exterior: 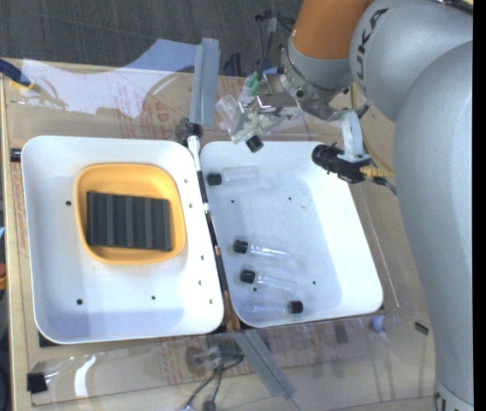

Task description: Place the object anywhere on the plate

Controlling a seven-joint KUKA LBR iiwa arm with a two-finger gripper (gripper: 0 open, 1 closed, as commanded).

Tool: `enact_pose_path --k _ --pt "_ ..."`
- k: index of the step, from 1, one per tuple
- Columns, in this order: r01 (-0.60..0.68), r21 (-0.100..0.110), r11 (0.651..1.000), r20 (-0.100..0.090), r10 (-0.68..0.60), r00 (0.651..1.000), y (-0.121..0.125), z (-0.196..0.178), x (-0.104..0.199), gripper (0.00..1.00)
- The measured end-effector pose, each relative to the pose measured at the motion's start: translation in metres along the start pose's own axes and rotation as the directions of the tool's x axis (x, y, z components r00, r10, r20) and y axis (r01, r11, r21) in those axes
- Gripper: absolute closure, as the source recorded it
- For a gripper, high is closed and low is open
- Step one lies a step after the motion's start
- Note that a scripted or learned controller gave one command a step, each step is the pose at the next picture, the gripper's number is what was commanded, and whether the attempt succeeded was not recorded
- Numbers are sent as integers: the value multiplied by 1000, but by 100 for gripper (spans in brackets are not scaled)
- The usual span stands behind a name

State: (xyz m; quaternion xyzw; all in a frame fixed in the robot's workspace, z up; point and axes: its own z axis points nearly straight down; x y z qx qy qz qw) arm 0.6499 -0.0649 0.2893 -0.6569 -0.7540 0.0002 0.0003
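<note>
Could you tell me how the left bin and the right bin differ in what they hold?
The left bin holds a yellow plate with a dark ribbed insert; the right bin holds no plate. The right bin holds several clear tubes with black caps, scattered loose; the left bin holds no tubes. The gripper hangs over the right bin's far edge, away from the left bin. Both bins are shallow, white and roughly square.
</note>
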Motion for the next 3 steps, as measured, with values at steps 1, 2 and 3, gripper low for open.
enact_pose_path --k 1,2,3 --pt "263 4 965 -2 -263 965 9 95 17 100" --pt "458 -1 889 1 -458 889 13 39 55 100" --pt "458 -1 889 2 -458 889 13 39 55 0"
